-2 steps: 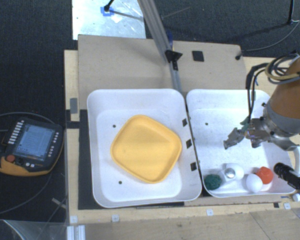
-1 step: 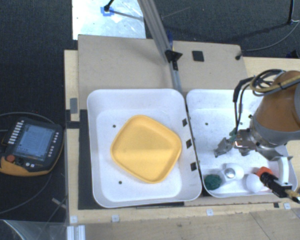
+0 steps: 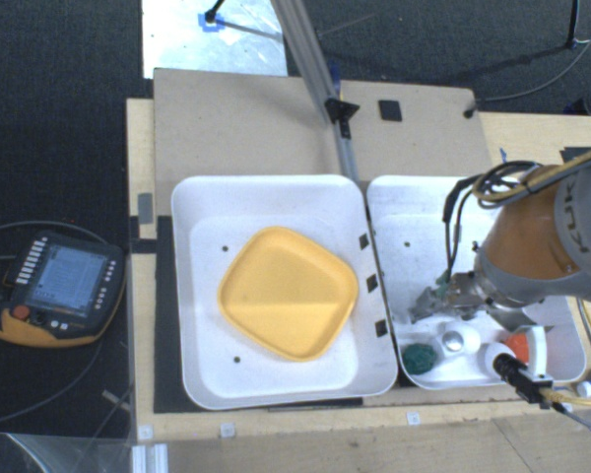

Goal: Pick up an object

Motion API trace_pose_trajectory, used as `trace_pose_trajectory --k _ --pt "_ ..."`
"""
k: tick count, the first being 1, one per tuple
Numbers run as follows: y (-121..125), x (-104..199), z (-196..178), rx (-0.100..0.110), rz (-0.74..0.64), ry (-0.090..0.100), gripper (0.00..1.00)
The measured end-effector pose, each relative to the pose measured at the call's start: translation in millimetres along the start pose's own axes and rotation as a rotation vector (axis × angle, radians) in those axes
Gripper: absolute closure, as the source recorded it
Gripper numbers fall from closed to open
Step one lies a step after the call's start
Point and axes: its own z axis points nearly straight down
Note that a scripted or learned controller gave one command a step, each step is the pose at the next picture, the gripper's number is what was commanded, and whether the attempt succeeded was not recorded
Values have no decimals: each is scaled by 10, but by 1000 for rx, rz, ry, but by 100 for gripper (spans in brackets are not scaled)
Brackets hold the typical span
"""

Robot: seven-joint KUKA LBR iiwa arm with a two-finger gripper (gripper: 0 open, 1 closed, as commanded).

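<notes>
Dark carpet surrounds the bench (image 3: 414, 136). Hand (image 3: 435, 304) state can't be told, sadly. Green ball (image 3: 420, 358), right bin's (image 3: 399, 215) front corner, is judged soft and light; best squeezed across its middle.

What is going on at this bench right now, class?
A grey robot arm with an orange band reaches in from the right over the right bin. Its gripper hangs low above the near end of that bin, close to a dark green object, a small silver one and an orange one. Nothing can be seen in its grasp. The left bin holds a yellow plate.
</notes>
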Motion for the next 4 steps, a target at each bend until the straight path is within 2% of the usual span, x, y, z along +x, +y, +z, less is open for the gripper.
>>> trace_pose_trajectory --k 1,3,4 --pt "14 -4 -127 -5 0 -1 100" --pt "157 -26 -1018 -8 -1 -1 100" --pt "180 -46 -1645 -10 -1 -1 100"
